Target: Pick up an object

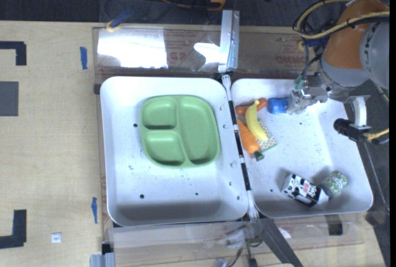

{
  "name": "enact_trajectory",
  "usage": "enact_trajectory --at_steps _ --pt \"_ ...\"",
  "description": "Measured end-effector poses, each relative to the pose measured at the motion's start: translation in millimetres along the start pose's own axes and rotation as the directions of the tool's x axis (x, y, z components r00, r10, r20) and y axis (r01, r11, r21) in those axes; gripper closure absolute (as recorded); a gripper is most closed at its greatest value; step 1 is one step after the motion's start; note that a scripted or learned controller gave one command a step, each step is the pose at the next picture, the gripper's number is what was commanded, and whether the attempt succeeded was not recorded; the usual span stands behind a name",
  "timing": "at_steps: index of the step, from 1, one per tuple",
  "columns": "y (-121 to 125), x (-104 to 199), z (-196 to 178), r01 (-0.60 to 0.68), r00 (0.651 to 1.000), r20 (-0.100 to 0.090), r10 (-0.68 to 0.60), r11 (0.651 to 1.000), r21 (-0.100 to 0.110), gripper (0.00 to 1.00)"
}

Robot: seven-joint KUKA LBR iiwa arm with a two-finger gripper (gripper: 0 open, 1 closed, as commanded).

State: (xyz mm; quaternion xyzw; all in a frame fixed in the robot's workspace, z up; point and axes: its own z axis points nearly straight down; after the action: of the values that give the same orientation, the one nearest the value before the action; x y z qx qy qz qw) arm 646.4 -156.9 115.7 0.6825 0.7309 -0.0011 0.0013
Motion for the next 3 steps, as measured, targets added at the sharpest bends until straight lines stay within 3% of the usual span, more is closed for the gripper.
enact_trajectory --at_steps 1,2,3 --pt "0 0 0 0.000 1.000 0.000 0.000 1.000 -0.001 0.00" --pt "12 -35 35 -0.008 1.000 -0.018 0.009 0.999 0.036 0.00" --pt "12 -5 -4 -0.084 0.996 -0.005 0.084 0.996 0.010 0.00"
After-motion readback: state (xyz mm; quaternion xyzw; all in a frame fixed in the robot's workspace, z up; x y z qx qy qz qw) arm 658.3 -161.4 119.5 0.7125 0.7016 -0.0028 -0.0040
